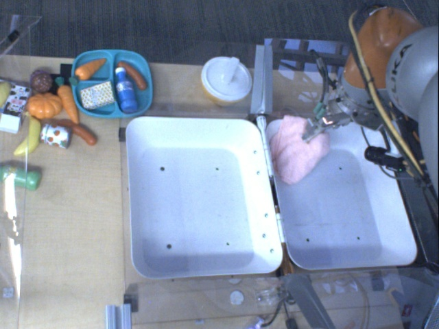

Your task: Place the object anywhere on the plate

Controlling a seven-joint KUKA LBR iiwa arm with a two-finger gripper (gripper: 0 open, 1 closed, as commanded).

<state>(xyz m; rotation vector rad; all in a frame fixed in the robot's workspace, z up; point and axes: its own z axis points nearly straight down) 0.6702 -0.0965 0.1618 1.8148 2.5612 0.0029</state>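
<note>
A soft pink object (296,153) lies in the right bin (357,252), pressed against the bin's left wall near its far corner. My gripper (315,129) hangs at the pink object's upper right edge, touching or just above it. The arm reaches in from the right, its orange band at the top right. The plate (143,66) is a blue divided dish on the bench beyond the left bin, at the far left. It holds toy food: a carrot, a blue bottle, a sausage and a cracker.
The left bin (199,252) sits between the pink object and the plate. A white lidded cup (226,79) stands behind the bins. Several toy foods (48,115) lie on the wooden bench at far left. A metal divider rail (259,81) rises between the bins.
</note>
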